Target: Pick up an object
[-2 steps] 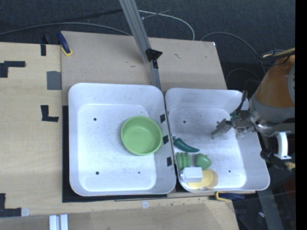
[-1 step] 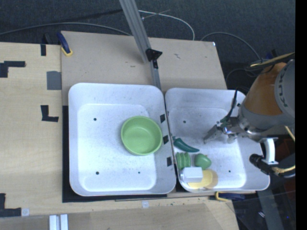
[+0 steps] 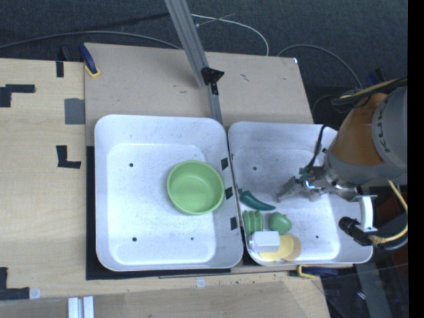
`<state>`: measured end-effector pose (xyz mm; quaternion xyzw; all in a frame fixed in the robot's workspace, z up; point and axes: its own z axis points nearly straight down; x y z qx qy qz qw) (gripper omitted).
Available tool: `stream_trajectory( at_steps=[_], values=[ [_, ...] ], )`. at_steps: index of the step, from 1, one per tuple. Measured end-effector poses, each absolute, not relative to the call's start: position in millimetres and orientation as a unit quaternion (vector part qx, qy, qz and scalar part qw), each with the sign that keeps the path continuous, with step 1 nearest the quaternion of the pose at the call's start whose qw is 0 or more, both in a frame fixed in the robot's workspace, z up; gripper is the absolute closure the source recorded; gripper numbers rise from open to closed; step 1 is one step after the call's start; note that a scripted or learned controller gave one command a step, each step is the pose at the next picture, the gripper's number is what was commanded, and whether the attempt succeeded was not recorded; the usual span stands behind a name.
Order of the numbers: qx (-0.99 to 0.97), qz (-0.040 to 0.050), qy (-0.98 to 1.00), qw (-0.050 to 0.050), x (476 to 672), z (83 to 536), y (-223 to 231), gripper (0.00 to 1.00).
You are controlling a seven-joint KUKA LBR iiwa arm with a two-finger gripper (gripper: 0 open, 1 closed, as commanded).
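Two shallow white bins are seen side by side on the bench (image 3: pixel 165 78), which is made of light wood. The left bin (image 3: pixel 119 177) contains a green bowl (image 3: pixel 195 187), which stands upright, mouth up, right of the bin's centre and near the wall shared with the right bin (image 3: pixel 278 144). The objects in the right bin are gathered in its near-left corner. A dark green curved piece (image 3: pixel 256 202) lies furthest from the corner, pointing toward the bin's middle. Just below it, a light green ribbed item (image 3: pixel 252 220) lies against the left wall, and a rounder green item (image 3: pixel 280 223) is positioned just beside it on the right. A white block (image 3: pixel 267 240) rests nearer the front rim, touching a yellow item (image 3: pixel 289 247) on its right; the exact kind of these small objects cannot be told. The grey arm (image 3: pixel 371 138), with its orange band, enters from the right and is positioned over the right half of the right bin. The gripper (image 3: pixel 291 189) is lowered toward the bin floor, right of the dark green curved piece and above the rounder green item, apart from both. Whether the fingers are open or closed cannot be told, as they are seen as a small dark shape against the bin floor. No object is seen between them. A grey metal pole (image 3: pixel 189 38) crosses the bench at a slant, ending near the gap between the bins. A blue and yellow clamp (image 3: pixel 90 61) is located at the bench's far-left corner.
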<state>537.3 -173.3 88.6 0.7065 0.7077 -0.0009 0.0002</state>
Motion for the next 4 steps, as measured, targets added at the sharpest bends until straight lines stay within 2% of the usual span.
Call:
stream_trajectory(
  at_steps=[1,4],
  values=[
    [0.706,-0.0007,0.708,-0.001,537.3,99,-173,1.00],
    [0.706,0.0006,0.708,0.002,547.0,233,-189,1.00]
  ],
)
